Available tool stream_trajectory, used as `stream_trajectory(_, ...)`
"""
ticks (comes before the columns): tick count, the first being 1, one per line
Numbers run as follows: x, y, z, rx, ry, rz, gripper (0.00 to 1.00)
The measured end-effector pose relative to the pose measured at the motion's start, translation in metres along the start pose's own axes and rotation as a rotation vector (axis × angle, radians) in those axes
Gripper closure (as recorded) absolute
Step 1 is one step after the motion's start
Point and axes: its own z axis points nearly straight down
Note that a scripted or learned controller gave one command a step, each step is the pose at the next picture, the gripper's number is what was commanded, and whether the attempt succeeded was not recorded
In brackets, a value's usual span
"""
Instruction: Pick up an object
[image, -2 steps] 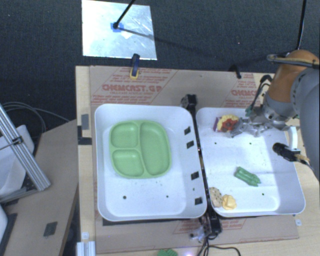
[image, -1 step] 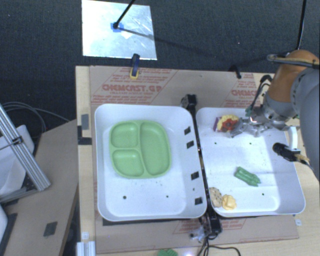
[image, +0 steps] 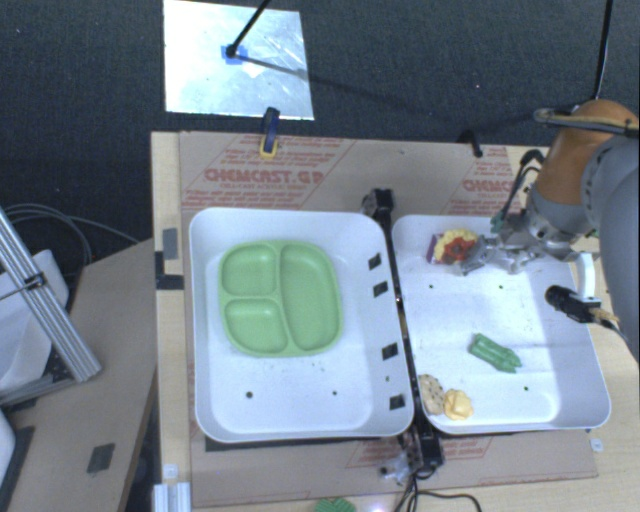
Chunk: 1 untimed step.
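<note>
One end effector touching red-yellow toy, seemingly gripping it; view poor.

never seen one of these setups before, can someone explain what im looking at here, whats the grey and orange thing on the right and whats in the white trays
One camera fixed above a bench took this, looking down at a slant. The grey and orange thing is a robot arm reaching in from the right. At its tip is a two-finger gripper for picking things up.

On the bench sit two shallow white bins side by side. The left bin holds a green divided plate with three compartments. The right bin holds small toy-like items: a red and yellow one near its far-left corner, a green one near the middle, and a tan and yellow pair at the near-left corner.

The gripper is low in the right bin, right beside the red and yellow item. Whether it has actually gripped it is too small to tell, so I would not call anything held.
</note>
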Motion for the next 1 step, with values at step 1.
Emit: stream_trajectory(1,0.0,0.0,0.0,0.0,0.0,0.0,0.0)
